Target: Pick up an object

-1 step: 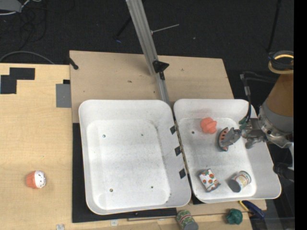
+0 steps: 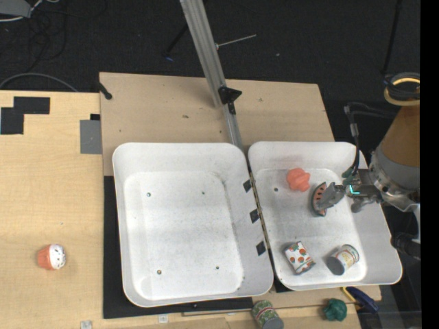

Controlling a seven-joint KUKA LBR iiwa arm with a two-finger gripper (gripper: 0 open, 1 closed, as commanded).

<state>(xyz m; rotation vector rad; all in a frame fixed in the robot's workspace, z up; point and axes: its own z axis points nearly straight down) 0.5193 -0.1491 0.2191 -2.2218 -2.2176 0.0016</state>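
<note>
Camera view: gripper (image 2: 329,196) is placed low in right bin (image 2: 377,269), right of frame.
Jaw state cannot be told; orange object (image 2: 298,179) is seen just left, small can (image 2: 342,259) at lower right.

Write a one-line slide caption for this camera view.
The gripper hovers in the right bin near an orange ball, a patterned box and a can.

Arm (image 2: 405,149): cut off by right edge, only orange band and wrist visible. Gripper (image 2: 328,196) finger state too small to resolve. Green object (image 2: 335,310) and can (image 2: 266,315) at near edge, partly cropped.
</note>
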